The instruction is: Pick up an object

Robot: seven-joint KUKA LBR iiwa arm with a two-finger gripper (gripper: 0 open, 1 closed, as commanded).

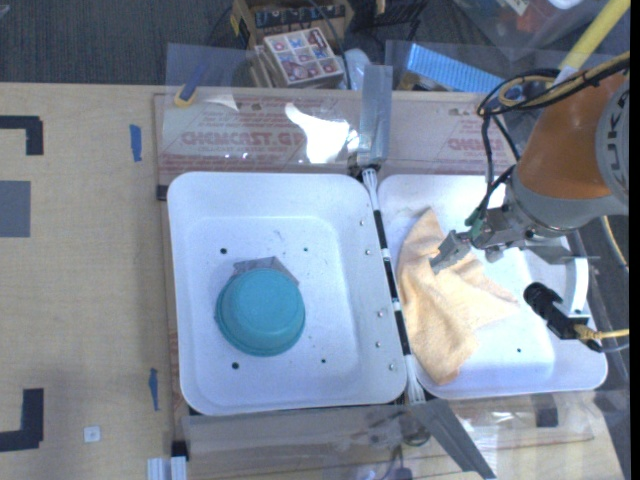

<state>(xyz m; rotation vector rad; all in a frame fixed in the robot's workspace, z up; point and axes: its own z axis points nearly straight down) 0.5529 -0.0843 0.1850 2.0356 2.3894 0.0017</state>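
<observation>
**Gripper down on the cloth in the right bin**

From my remote seat, the gripper (447, 255) sits low over the yellow cloth (445, 303) crumpled in the right bin (570, 363). I honestly can't tell its state. A teal bowl (261, 311) rests upside down in the left bin (200, 218).
</observation>
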